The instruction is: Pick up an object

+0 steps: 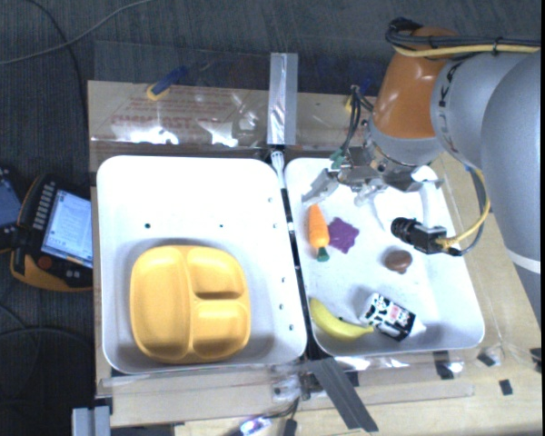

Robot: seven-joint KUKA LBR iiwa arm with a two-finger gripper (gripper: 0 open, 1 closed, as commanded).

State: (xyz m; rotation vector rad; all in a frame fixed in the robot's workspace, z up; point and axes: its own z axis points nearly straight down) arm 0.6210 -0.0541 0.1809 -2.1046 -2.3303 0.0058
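Dark carpet around the surface [109, 98]; two white bins side by side. Left bin [163, 184]: yellow divided tray [191, 300]. Right bin [454, 280]: carrot [318, 228], purple piece [343, 235], brown lump [399, 261], banana [338, 322], black-and-white box [389, 315]. Tool [356, 178] over the right bin's far end, above the carrot; whether its fingers are apart or together, cannot tell.

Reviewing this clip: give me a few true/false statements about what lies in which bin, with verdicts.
1. The yellow tray lies in the left bin. True.
2. The banana lies in the left bin. False: it is in the right bin, near its front edge.
3. The carrot lies beside the purple piece. True.
4. The gripper hangs over the left bin. False: it is over the right bin's far end.
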